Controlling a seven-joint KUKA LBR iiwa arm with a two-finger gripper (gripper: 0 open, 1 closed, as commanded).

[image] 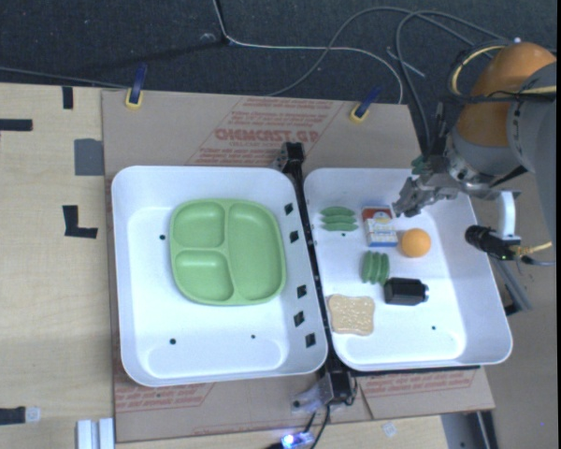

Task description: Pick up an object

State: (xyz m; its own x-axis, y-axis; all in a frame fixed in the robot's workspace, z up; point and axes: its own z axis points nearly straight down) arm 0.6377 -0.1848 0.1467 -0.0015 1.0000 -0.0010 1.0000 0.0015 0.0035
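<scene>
The right bin (467, 344) holds several small items: a green pea pod (338, 218), a small white and red carton (381, 227), an orange (414, 242), a second green pod (375, 267), a black block (405, 291) and a slice of toast (352, 313). My gripper (409, 200) hangs over the bin's back part, just right of and above the carton, tilted toward it. Nothing is visibly held in it.
The left bin (140, 344) holds a green divided plate (228, 251). A black divider (302, 251) runs between the bins. Cables (355, 40) trail behind the bench. The arm's orange band (505, 78) looms over the right bin's far right corner.
</scene>
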